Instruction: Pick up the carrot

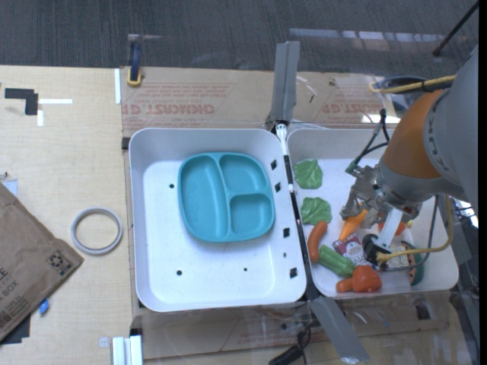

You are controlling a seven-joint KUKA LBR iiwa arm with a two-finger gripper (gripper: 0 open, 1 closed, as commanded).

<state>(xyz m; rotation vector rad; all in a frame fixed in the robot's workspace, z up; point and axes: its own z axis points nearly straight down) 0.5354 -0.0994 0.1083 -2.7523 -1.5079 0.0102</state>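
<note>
The arm is reaching in from the right over the right bin [441, 276], orange band above the wrist. The gripper [356, 220] is sitting low in the middle of that bin. An orange piece, apparently the carrot [350, 226], is showing right at the fingertips; whether the hand is clenching it, released, or just resting beside it cannot be told from this angle.

Other contents of the right bin: a green leafy piece [308, 174] is lying near the back left corner, a second green leaf [315, 209] just in front of it. An orange-red elongated vegetable [316, 239] is lying along the left wall, touching a green pod-like vegetable [335, 260] at its lower end. A red-orange tomato-like item [364, 279] is resting near the front wall. A small packet with a purple label [351, 248] is lying between the green vegetable and the gripper.

The left bin [152, 226] is holding a teal divided plate [226, 196], three compartments, flat on the floor.

On the bench to the left: a tape ring [97, 230] and a brown cardboard box [27, 265].
</note>
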